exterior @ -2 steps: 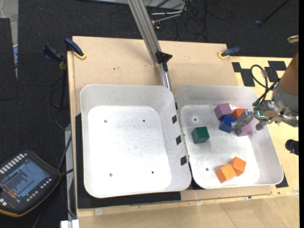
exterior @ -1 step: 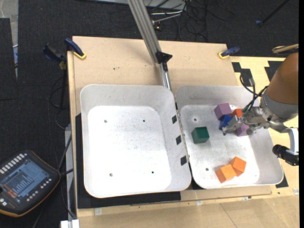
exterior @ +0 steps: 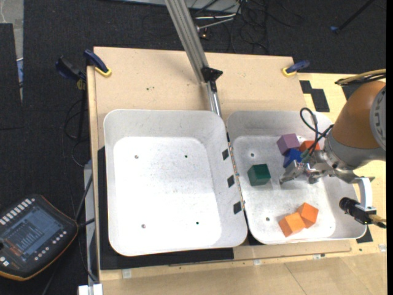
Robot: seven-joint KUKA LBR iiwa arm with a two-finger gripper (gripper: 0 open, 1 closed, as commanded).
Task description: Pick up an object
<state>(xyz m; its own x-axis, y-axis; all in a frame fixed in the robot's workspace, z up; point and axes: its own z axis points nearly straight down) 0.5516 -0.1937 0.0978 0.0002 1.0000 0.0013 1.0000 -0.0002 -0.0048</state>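
On the counter (exterior: 159,78), two shallow white bins side by side, rims touching along the middle. In the right bin (exterior: 245,128), all of the loose things; on the left bin (exterior: 123,128), just dark specks across the white floor.

Near the centre-left of the right bin, a green cube (exterior: 259,174), upright and apart from everything else. Toward the far right part of that bin, a purple block (exterior: 287,143), with a blue piece (exterior: 292,157) just below it and touching or nearly touching it (hard to tell which). Beside the purple block, on its right, a small glimpse of something orange (exterior: 305,146), mostly hidden. Down near the front wall, two orange blocks pressed together: the lower one (exterior: 291,224) to the left, the other (exterior: 309,214) up and to its right, tilted.

Reaching in from the right, the arm (exterior: 362,128), its orange band large at the frame edge, with a black cable (exterior: 309,123) looping above the wrist. Low over the right bin, the hand (exterior: 288,178), pointing left, just below the blue piece and to the right of the green cube, close to the cube but apart from it. Spread or pressed together: cannot tell from this angle, too small and too cluttered. Nothing visibly gripped in it.

Across the top of the counter, a slanted metal pole (exterior: 187,29) ending at the seam between the bins. At the far corners, two blue-and-yellow clamps, one left (exterior: 95,63) and one right (exterior: 296,67). Off the counter at lower left, a control pendant (exterior: 27,235) with a lit screen on the dark floor.
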